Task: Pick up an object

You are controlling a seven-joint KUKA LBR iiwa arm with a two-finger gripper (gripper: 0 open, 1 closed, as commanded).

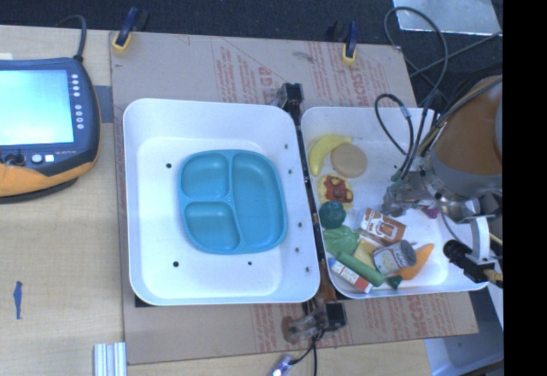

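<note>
My gripper (402, 195) hangs low over the right side of the right bin (367, 120), just above and to the right of a small brown packet (382, 227). The grey arm with its orange band (468, 139) comes in from the right. The bin also holds a yellow banana (322, 152), a tan round biscuit (349, 161), a red and yellow item (336, 189), a teal ball (332, 214), a green piece (342, 240), a small can (393, 259), an orange carrot (420, 261) and a tube (350, 273) at the front edge.
The left bin (145, 195) carries a blue divided plate (232, 200). A teach pendant (38, 122) lies on the bench at far left. Black cables (410, 122) loop over the right bin's back corner. Clamps (126, 31) hold the board's rear edge.
</note>
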